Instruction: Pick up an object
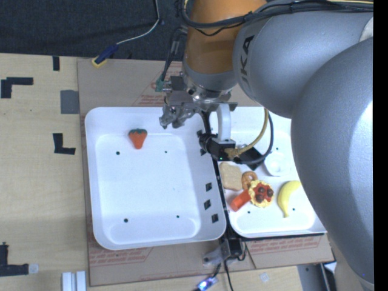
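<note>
A small red strawberry [138, 137] with a green top lies near the far left corner of the left bin [109, 223]. My gripper [174, 119] hangs over the far edge of that bin, to the right of the strawberry and apart from it. In the right bin [303, 223] sit a slice of bread [231, 176], a pretzel [248, 178], a red piece [239, 201], a yellow and red pastry [262, 194] and a banana [287, 196]. The arm hides much of the right bin's far part.
The big grey arm [315, 90] with its orange band [215, 29] covers the upper right of the view. A blue-tipped cable [106, 54] lies on the bench behind the bins. Black markers [60, 143] dot the bench at left.
</note>
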{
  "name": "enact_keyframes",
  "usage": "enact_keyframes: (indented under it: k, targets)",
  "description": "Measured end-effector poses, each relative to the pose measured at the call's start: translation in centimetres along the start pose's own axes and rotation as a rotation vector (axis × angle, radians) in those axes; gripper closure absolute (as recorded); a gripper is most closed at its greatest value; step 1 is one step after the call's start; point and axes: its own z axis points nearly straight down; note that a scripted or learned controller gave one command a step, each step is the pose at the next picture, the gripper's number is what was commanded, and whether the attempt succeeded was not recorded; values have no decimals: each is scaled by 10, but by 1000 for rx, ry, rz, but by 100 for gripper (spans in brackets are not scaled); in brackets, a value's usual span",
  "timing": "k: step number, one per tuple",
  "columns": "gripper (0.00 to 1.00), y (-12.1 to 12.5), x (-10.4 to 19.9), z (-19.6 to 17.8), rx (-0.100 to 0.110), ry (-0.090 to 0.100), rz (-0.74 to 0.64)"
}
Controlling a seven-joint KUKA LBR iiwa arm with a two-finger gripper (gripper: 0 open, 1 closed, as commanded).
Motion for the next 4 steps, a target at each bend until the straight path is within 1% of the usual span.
enact_keyframes:
  k: [1,2,3,4]
  targets:
    - [100,-7,-8,65,19,-10,16]
    - [100,12,10,-37,2,-6,13]
    - [100,-39,-15,-203,-12,-2,18]
    - [100,6,-28,-256,-1,-7,20]
